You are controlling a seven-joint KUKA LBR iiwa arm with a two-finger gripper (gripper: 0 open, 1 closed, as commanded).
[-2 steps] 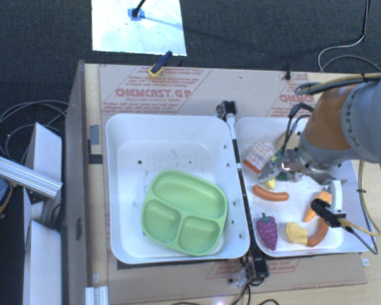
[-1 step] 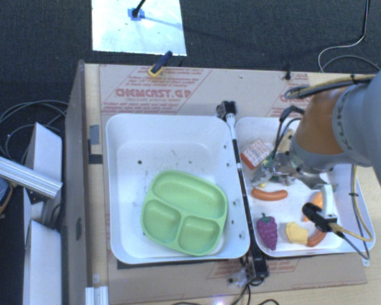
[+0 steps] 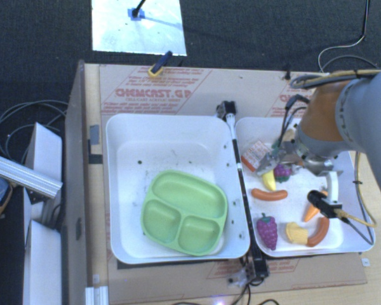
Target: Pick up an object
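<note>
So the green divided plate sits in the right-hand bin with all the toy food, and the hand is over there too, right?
Not quite. The camera view shows the green divided plate in the left bin. The toy food and the hand are in the right bin, as you said.

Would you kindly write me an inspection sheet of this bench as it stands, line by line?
Surface: bench board bears two white bins side by side, left bin and right bin.
Job's things: right bin holds toy food: hot dog, purple grapes, cheese wedge, second sausage, carrot, yellow piece.
Clutter: green divided tray in the left bin.
End effector: low over the right bin's upper part, by a small purple toy; grip cannot be judged.
Cables: thin leads beyond the arm; wires left of the bench.
Surroundings: dark carpet, pale sheet behind the bench.
</note>
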